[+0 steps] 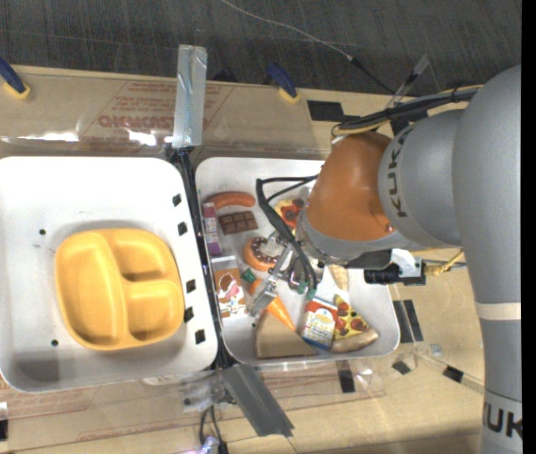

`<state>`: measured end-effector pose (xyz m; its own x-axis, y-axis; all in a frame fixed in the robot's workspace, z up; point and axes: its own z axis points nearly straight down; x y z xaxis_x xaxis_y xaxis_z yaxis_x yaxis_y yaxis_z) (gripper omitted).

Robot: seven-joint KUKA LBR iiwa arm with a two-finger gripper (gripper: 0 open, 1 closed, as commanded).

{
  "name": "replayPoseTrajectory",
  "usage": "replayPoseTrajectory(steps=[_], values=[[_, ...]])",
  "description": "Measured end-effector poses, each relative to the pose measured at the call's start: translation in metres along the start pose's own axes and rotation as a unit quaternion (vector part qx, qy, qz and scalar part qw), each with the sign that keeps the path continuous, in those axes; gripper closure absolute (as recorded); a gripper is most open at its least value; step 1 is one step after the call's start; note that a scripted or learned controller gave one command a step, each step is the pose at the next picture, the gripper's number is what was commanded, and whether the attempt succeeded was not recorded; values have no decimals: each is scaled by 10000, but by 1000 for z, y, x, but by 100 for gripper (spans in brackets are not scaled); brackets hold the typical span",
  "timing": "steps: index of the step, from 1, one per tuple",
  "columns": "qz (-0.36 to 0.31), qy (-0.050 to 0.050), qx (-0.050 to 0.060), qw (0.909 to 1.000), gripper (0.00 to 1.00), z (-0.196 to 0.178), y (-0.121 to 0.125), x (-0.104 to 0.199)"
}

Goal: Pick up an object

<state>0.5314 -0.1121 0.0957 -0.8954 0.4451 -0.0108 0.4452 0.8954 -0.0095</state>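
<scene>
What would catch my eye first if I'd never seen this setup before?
Probably the big grey arm with its orange band, reaching in from the right and hanging over the right bin. Next, the bright yellow divided tray lying alone in the left bin. Then the jumble of small toy foods under the arm, such as a pizza slice and a sausage.

A shallow white plastic left bin [8, 216] holds a yellow divided plastic tray [116, 287] near its middle. Beyond that bin's far edge lies a clear plastic sheet with red print [126, 112], pinned by blue clamps [8, 74] and a grey tape strip [188, 97].
</scene>
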Motion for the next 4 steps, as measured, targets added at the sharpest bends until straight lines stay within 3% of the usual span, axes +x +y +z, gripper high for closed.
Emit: replayPoseTrajectory(steps=[1, 2, 3, 4], values=[[-30, -21, -36, 10000, 100, -11, 5, -1], [-150, 3, -67, 9999, 100, -172, 47, -5], [-1044, 75, -46, 9945, 100, -95, 31, 57], [-2634, 45, -57, 9647, 100, -41, -43, -1]])
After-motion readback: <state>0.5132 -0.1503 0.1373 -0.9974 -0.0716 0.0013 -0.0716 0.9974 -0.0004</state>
